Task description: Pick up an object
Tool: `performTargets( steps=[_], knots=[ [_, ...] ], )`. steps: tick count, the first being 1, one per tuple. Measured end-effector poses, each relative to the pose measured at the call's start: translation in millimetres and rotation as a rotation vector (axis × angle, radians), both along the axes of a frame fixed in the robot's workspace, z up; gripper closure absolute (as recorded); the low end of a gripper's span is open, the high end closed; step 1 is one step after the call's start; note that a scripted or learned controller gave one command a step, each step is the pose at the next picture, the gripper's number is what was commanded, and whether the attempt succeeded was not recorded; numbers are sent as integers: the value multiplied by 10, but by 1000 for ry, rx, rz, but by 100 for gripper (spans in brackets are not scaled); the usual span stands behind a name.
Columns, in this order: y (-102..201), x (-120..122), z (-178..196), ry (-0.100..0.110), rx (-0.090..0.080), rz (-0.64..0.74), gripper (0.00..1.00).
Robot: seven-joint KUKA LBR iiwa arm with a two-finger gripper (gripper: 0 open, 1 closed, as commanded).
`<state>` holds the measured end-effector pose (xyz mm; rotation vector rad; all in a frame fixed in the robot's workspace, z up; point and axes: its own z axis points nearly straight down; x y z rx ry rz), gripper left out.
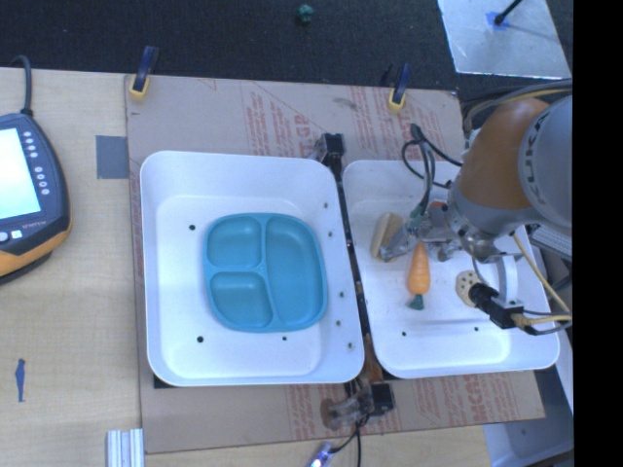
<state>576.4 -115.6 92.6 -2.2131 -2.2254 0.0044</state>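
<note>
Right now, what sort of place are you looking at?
Probably a robot lab bench set up for grasping trials: a robot arm reaching over two white bins, cardboard clamped to the bench, and a teach pendant lying at the left.

Single fixed camera, mounted above the counter [78, 358], looked down at a slant. Both white bins sat mid-frame: left bin [165, 261], right bin [458, 353]. Moderate distance; counter edges and dark floor [243, 17] were visible at top. Arm [506, 163] entered from the right.
</note>
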Motion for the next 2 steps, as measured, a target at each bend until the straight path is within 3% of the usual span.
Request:
performTargets(
  steps=[1, 2],
  knots=[
    [-10, 9, 113, 0, -2, 3, 100],
    [1222, -114, 1308, -3, 1, 1, 100]
  ],
)
